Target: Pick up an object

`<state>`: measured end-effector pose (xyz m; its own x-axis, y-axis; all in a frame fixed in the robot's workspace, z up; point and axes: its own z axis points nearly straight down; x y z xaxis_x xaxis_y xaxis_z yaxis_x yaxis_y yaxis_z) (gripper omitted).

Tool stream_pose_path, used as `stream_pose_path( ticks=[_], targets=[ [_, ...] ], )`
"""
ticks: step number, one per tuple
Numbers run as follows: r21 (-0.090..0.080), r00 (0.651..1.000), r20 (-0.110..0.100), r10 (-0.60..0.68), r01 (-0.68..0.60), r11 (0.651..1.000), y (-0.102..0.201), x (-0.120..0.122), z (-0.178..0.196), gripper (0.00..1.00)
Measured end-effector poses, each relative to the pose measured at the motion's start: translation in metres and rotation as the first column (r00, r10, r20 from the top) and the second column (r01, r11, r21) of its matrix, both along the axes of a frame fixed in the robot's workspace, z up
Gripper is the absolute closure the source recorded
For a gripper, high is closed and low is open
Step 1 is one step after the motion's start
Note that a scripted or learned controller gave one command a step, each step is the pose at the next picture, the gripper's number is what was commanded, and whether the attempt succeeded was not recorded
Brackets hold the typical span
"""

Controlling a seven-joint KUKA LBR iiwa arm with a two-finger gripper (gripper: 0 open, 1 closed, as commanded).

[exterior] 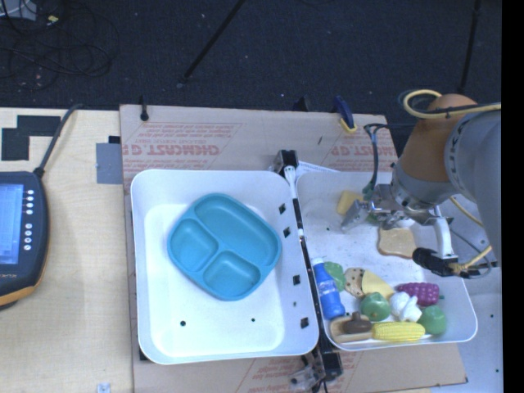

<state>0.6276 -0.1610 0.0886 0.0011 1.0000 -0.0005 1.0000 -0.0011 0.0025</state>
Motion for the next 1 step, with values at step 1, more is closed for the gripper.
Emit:
stream_pose_path(
  ticks=[1],
  targets=[
    [0.002, 1.000, -0.003, 0.004, -0.004, 1.000, 0.0329, 0.0169, -0.0010, 0.00]
  ],
)
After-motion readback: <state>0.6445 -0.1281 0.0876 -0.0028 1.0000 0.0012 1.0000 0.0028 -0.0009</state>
